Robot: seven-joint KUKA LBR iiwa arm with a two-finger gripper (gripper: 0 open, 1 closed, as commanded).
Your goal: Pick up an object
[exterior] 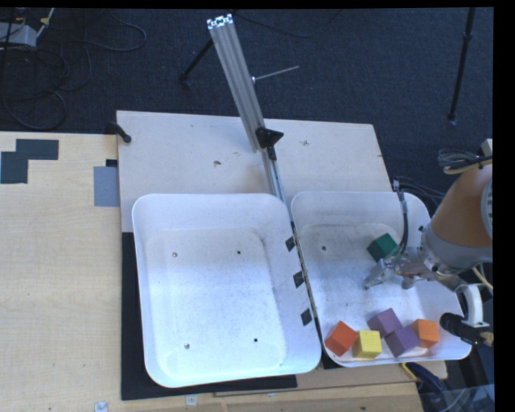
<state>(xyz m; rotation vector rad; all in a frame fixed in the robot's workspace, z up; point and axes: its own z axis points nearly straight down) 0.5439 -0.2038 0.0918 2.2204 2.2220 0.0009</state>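
Two white bins sit on the surface (pixel 201 153). Claw (pixel 383 269) hangs low in the right bin (pixel 338 221), spread apart, just beside a green block (pixel 381 245); nothing gripped.

No readable text, labels, brands or numbers anywhere. The checkered end cap (pixel 220 22) on the aluminium rail (pixel 244 88) past the surface's far edge is possibly a marker pattern, too small to tell.
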